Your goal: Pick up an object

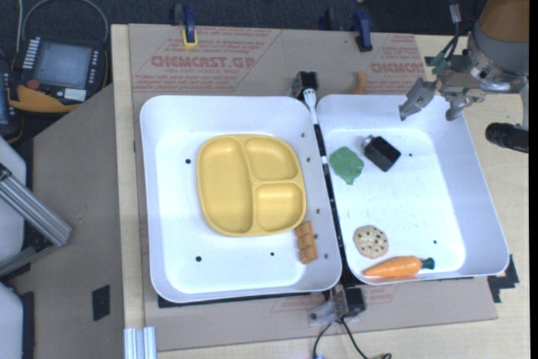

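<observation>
- Bench (252, 55) with brown board top, two white bins side by side on it.
- Left bin (168, 181): yellow divided plate (250, 183) in the middle, three compartments, nothing in them. Small brown waffle-like piece (306, 241) just beside plate's lower right corner, long axis running near to far.
- Right bin (458, 197): four small things, all lying loose, none touching another.
- Arm (504, 21) comes in from upper right, orange band above the wrist, wrist tilted down toward the far edge of right bin.
- Gripper (435, 102) hangs over the far right part of right bin, fingers spread apart, nothing between them. Left finger (414, 101) points down-left.
- Carrot (395, 266) at near edge of right bin, long axis left-right, green end pointing right.
- Green lump (346, 164) at left side of right bin, near the dividing wall.
- Black block (382, 153) just right of green lump, turned at a diagonal, well apart from gripper.
- Cookie (370, 240) with dark specks, round, just above carrot.
</observation>
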`<state>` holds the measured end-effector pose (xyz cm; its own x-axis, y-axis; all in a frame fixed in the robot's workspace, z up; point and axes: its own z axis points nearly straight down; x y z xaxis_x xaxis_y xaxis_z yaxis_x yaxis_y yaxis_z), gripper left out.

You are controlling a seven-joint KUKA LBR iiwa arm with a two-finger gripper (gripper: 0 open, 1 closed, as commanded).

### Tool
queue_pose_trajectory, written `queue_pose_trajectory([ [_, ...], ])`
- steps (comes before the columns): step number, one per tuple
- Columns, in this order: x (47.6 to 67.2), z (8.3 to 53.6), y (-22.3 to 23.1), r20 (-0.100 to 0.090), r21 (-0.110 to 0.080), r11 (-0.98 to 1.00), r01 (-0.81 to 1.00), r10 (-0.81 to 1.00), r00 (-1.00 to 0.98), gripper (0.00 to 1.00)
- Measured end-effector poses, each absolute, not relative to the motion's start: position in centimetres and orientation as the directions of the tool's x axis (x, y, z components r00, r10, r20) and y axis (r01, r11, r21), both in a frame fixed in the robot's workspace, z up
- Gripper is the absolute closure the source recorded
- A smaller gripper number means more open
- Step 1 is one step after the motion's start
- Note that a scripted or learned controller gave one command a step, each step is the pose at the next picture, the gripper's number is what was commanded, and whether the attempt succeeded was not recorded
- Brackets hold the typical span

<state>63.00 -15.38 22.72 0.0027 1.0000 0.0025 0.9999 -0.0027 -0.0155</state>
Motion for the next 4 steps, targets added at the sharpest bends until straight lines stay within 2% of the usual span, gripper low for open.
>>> queue_pose_trajectory([
  [1, 63.3, 23.6, -15.3, 0.0, -0.001, 0.0, 1.0, 1.0, 0.0, 0.0],
  [2, 63.4, 19.4, -15.2, 0.001, -0.005, 0.0, 1.0, 1.0, 0.0, 0.0],
  [3, 63.2, 13.0, -15.3, 0.001, -0.006, 0.0, 1.0, 1.0, 0.0, 0.0],
  [4, 63.8, 10.5, -15.2, -0.001, 0.015, 0.003, 1.0, 1.0, -0.003, 0.0],
])
